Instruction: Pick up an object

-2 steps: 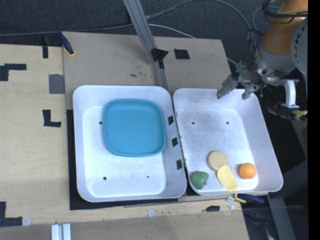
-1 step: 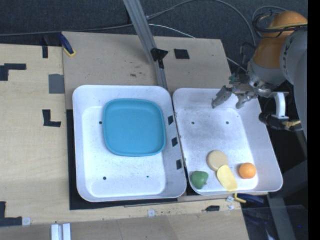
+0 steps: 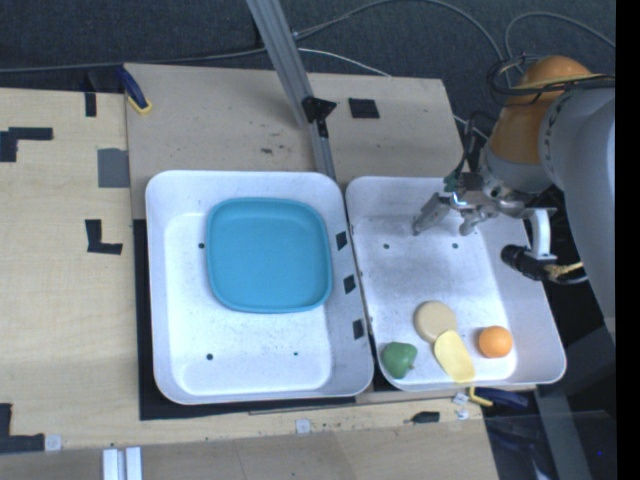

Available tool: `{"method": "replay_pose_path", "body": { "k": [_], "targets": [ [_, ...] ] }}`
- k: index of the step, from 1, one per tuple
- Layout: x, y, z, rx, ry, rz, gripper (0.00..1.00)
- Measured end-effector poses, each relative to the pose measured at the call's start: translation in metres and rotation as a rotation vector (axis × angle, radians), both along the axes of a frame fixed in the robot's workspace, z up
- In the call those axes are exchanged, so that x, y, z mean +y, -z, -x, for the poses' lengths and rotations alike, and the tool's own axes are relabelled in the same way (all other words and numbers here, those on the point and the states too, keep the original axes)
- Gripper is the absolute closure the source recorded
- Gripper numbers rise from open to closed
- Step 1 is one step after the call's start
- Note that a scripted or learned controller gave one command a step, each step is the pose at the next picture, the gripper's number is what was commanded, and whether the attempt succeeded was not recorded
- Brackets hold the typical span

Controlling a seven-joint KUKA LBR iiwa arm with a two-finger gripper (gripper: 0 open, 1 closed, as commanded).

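The right bin (image 3: 400,268) holds several small objects along its near edge: a green piece (image 3: 398,358), a tan round piece (image 3: 435,319), a yellow oblong piece (image 3: 454,355) and an orange ball (image 3: 494,342). My gripper (image 3: 443,220) hangs over the far part of this bin, well away from those objects. Its two fingers are spread apart with nothing between them.
The left bin (image 3: 175,298) carries a blue square plate (image 3: 268,254). A grey metal pole (image 3: 290,68) slants up from between the bins at the back. The arm's grey body (image 3: 585,168) fills the right side. Cables run behind the bench.
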State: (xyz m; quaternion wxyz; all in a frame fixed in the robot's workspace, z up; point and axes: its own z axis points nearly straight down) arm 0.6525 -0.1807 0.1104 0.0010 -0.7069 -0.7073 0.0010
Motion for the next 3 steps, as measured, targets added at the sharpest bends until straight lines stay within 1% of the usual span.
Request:
{"method": "replay_pose_path", "body": {
  "k": [1,2,3],
  "targets": [
    [0.0,0.022,0.0,-0.002,0.0,0.0,0.0],
    [0.001,0.011,0.0,-0.002,-0.001,0.001,1.0],
    [0.002,-0.029,-0.001,-0.004,0.0,0.0,1.0]
  ]
}}
